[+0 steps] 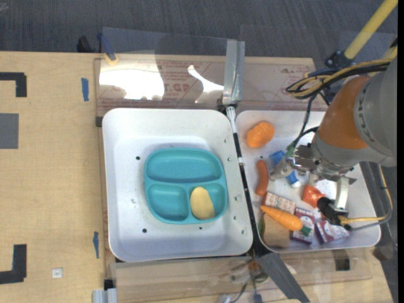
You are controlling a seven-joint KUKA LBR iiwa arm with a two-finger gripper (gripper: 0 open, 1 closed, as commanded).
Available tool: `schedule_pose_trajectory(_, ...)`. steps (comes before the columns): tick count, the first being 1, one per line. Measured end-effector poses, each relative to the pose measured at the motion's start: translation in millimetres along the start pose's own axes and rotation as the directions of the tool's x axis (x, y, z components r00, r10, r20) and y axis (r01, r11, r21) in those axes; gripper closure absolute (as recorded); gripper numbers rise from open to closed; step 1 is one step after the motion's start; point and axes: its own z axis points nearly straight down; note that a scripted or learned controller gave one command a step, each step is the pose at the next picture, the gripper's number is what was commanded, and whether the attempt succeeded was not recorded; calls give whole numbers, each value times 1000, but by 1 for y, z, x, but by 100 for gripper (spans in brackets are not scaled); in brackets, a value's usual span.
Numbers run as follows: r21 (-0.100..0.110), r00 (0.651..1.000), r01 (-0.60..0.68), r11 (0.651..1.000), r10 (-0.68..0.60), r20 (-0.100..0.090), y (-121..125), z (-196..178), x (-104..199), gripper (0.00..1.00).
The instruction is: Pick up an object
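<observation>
Carrot, packets and blue bits close around the arm, right-hand bin.

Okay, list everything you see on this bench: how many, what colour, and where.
left bin: one, white, left on the bench
right bin: one, white, beside it
divided tray: one, teal, middle of left bin
potato-like piece: one, pale yellow, tray's lower right compartment
round toy: one, orange, right bin's far left corner
sausage-like piece: one, orange-red, by the dividing wall
carrot: one, orange, right bin, near side
small box: one, white and red, just above the carrot
blue pieces: two, beside the gripper
red piece: one, under the wrist
purple packets: two, near edge
arm: one, grey with orange band, from the right
gripper: one, over the right bin
</observation>
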Motion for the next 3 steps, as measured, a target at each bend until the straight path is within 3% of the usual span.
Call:
schedule_pose_trajectory(1, -3, 1000, 3, 1000, -3, 1, 1, -11, 0, 100)
schedule_pose_trajectory(2, 111, 993, 115, 987, -115, -6, 82, 9, 16, 100)
schedule_pose_trajectory(3, -1, 999, 54, 999, -54, -5, 54, -102, 90, 100)
